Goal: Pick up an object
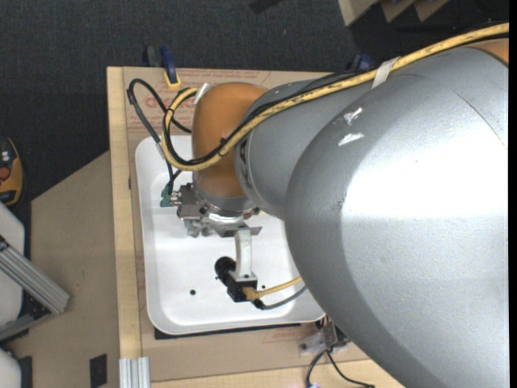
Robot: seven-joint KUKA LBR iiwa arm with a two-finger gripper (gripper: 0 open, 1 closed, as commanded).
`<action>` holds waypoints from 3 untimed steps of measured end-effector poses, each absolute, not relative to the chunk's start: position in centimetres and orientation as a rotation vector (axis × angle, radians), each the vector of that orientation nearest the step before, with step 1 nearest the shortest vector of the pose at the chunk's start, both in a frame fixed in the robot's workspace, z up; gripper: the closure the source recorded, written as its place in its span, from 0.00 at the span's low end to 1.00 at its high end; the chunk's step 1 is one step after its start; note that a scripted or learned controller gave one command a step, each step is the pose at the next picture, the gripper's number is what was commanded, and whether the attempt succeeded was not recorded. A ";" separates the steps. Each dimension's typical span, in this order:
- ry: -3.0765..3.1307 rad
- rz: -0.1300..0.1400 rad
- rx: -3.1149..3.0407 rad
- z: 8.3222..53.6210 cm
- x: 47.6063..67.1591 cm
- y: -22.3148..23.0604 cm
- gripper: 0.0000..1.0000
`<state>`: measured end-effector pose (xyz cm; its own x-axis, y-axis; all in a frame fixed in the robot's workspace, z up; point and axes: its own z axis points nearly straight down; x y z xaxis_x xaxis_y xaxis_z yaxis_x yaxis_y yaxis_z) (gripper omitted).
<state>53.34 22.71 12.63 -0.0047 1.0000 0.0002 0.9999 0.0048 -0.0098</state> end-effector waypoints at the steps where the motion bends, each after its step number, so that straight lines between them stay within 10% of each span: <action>1: -2.220 -0.006 -2.225 20.4 50.4 20.4 1.00; 2: -2.222 -0.010 -2.228 26.9 53.9 18.2 1.00; 3: -2.212 0.009 -2.226 24.2 50.5 12.0 1.00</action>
<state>50.55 11.95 24.25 0.0063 1.0000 -0.0014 1.0000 -0.0063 -0.0068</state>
